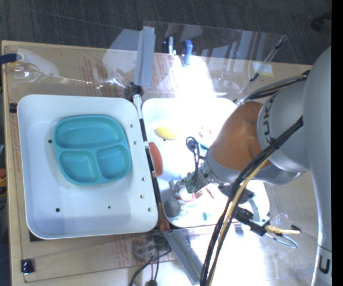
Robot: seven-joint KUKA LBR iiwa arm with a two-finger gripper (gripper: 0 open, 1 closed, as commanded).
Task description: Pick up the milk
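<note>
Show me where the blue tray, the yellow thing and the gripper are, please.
Blue tray point(92, 148): camera view, the ridge between its compartments.
Yellow thing point(167, 133): camera view, its middle.
Gripper point(186, 187): camera view, at its tip.

A wooden bench stands on dark carpet, with harsh glare washing its right side.

Two shallow white plastic bins side by side, one turquoise three-compartment tray, one yellow banana-shaped item, one red-orange rounded piece.
</note>
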